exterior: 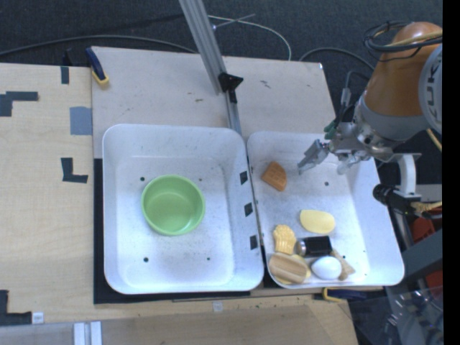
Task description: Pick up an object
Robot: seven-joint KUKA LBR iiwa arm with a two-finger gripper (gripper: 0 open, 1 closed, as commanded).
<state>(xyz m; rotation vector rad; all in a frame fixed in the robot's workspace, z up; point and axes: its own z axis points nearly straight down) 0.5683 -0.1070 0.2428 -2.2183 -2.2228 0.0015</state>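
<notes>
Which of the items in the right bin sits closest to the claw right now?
The orange-brown wedge, lying alone in the upper part of the right bin, just left of the claw. The other pieces are clustered at the bin's lower edge, farther away.

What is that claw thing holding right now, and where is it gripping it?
Nothing. The gripper hangs open over the right bin, with nothing between its fingers; the orange block lies apart from it.

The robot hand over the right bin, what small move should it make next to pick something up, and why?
Probably a short move left and down toward the small orange-brown block. The hand hangs over the upper part of the right white bin with nothing between its fingers, and that block lies alone nearby, apart from the clustered items at the bin's near edge.
</notes>
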